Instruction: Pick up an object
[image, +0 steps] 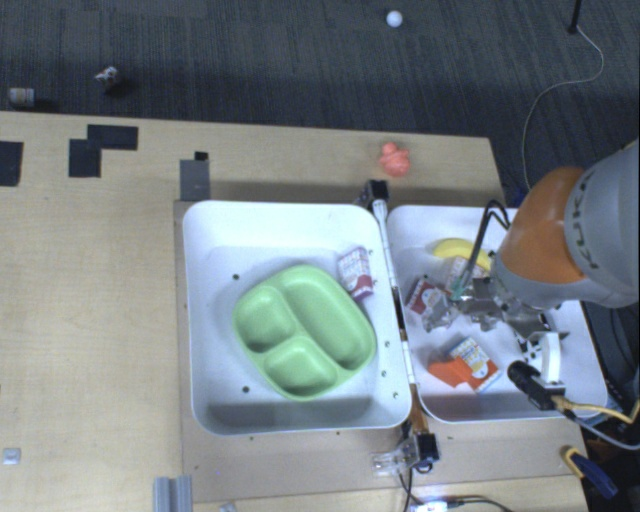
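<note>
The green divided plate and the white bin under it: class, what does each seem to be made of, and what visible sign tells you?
Green divided plate: probably moulded plastic, with a smooth satin finish, judging by its uniform colour, rounded compartment edges and soft highlights.

White bin: likely thin formed plastic or coated sheet, smooth and semi-gloss; rounded corners and even sheen suggest this, though the view cannot settle it.

Two shallow white bins are counted on the bench: a left bin (205, 300) and a right bin (420, 225), side by side. With the left bin as landmark, one green divided plate (303, 328) is counted inside it, and one small red-and-white packet (356, 272) near its right wall. To the right of the left bin, in the right bin, one yellow banana (452, 248), one red packet (424, 297) and one orange-and-white carton (464, 365) are counted. Beyond its far edge, one pink object (395, 158) is counted on the bench.
</note>
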